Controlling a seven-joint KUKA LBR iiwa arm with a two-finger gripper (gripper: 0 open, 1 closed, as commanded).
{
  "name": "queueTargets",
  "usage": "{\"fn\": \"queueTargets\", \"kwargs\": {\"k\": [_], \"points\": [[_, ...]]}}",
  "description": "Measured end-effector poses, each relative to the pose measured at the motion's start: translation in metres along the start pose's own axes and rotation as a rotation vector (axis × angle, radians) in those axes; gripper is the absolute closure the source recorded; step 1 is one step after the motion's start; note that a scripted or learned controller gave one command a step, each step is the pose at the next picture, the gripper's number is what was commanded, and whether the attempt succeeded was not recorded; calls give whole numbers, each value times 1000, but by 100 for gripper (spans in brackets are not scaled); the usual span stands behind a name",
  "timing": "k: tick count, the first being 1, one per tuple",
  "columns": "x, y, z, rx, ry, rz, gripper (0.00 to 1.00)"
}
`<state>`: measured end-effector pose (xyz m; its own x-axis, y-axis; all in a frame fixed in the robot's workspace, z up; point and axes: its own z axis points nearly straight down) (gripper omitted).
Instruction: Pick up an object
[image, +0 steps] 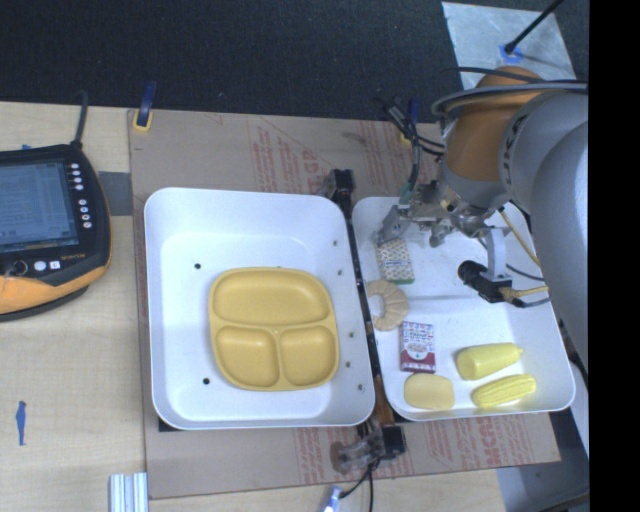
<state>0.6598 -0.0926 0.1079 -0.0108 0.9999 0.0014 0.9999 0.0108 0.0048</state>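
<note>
My gripper (415, 230) hangs low over the far left corner of the right bin (545, 330), fingers spread open, nothing between them. Just in front of its left finger lies a small green checkered packet (396, 262), flat on the bin floor. Closer to me along the bin's left wall sit a beige ring-shaped pastry (388, 303) and a red box (417, 345). At the front of the bin are a yellow block (430, 391) and two yellow corn cobs (488, 359) (502, 390).
The left bin (180, 250) holds a yellow divided plate (272, 328). A control tablet (40, 225) lies on the bench at far left. The arm's body and cables (500, 285) overhang the right bin's far right side.
</note>
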Motion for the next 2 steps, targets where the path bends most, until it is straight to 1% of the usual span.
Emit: {"fn": "queueTargets", "kwargs": {"k": [1,2], "points": [[-3,-4,16,10,-1,5,0],[-2,-4,16,9,0,5,0]]}}
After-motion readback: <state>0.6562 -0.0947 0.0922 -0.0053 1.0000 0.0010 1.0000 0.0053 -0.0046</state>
